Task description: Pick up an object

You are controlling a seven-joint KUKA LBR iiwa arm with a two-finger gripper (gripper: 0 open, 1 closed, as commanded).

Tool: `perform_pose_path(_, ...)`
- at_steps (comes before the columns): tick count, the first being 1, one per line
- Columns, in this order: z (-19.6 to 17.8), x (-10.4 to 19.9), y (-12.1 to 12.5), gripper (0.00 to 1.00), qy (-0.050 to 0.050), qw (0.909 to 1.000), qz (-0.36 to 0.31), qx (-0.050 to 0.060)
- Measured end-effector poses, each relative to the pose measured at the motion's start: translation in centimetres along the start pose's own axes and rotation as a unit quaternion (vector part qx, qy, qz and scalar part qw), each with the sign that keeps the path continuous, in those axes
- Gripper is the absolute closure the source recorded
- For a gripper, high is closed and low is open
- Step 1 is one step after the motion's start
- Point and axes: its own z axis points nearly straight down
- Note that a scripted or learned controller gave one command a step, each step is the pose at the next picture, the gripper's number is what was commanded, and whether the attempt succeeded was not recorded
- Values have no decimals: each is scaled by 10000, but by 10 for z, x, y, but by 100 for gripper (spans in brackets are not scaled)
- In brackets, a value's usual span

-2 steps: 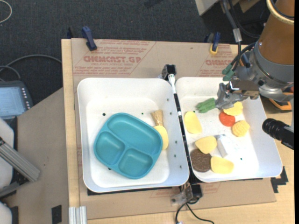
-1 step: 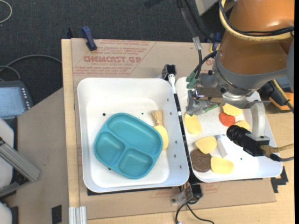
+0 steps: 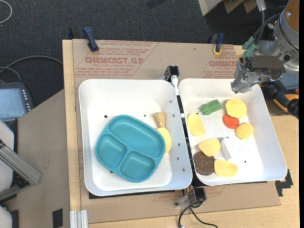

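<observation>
Two white bins (image 3: 90,94) sit side by side; the jaws (image 3: 239,85) hang over the right one, grip unclear.

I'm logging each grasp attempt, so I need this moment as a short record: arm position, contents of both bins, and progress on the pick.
gripper: the gripper hangs over the far edge of the right bin, nothing seen between its jaws
right bin: green piece, red piece, dark brown round, several yellow pieces
left bin: teal divided plate, tan piece and yellow piece at the plate's right edge
pick: not yet done
</observation>
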Motion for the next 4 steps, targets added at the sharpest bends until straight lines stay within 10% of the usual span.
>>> perform_pose_path(1, -67, 130, -1, 100, 30, 9999, -105, 25)
perform_pose_path(3, 259, 52, 37, 100, -23, 9999, 9, 152)
perform_pose_path(4, 211, 117, -6, 100, 16, 10000, -66, 65)
